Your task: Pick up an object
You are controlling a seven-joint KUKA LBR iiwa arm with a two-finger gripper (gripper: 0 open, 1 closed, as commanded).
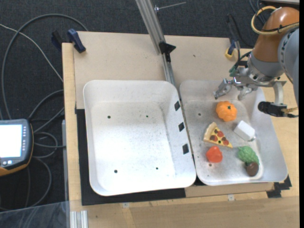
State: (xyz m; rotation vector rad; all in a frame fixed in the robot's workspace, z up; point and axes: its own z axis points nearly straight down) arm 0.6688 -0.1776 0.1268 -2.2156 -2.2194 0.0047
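The pincer (231, 90) hangs over the far end of the right bin (280, 161), its two fingers spread wide with nothing between them. Just below it lies an orange pumpkin (226, 111) — close, but apart from the fingers. Toward the bin's near edge sit a pizza slice (217, 136), a white block (244, 130), a red tomato (214, 154), a green broccoli (246, 153) and a brown piece (251, 168) in the near right corner. The left bin (92, 99) stands beside it on the table (123, 56).
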